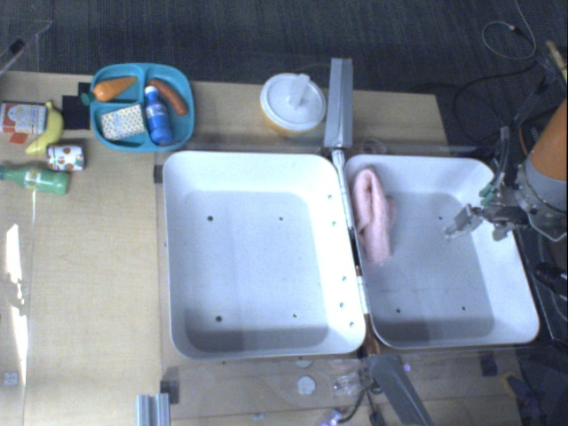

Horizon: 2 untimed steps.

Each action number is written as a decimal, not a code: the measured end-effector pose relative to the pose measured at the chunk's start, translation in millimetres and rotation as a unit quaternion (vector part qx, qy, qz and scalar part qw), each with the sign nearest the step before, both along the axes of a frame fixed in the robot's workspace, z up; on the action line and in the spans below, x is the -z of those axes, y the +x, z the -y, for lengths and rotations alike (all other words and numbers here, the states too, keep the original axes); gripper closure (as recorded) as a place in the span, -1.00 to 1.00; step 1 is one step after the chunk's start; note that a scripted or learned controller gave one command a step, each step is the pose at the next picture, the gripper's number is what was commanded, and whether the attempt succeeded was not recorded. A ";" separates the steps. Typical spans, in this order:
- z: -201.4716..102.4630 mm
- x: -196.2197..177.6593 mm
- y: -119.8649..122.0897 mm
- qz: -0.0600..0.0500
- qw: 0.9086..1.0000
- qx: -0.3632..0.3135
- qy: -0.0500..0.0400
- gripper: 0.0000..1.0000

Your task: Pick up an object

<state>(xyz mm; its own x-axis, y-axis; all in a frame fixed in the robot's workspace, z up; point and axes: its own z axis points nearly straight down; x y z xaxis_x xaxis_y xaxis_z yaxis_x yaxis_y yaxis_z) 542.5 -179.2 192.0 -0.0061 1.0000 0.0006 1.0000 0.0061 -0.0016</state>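
The gripper point(475, 220) hangs over the right side of the right bin point(497, 327), reaching in from the arm point(548, 171) at the frame's right; whether it is parted or closed I cannot tell, as it is small and blurred against the white floor, and nothing shows in its grasp. The one thing worth picking, a pink cloth point(372, 214), lies well to the gripper's left across bare bin floor, roughly level with it, tight against the bin's left wall beside the divider. Its long axis runs up and down the view, crosswise to the line from gripper to cloth. It looks soft and rolled, a pale pink, lumpy bundle, thicker at its upper end, tapering below. The coming move is, I judge, a leftward traverse and then a descent onto it. Beyond the cloth sits the left bin point(177, 264).
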 end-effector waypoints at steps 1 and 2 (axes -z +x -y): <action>-31.0 99.9 64.7 0.002 0.999 0.034 -0.001 -1.00; -66.0 105.4 113.7 0.004 0.999 -0.047 -0.002 -1.00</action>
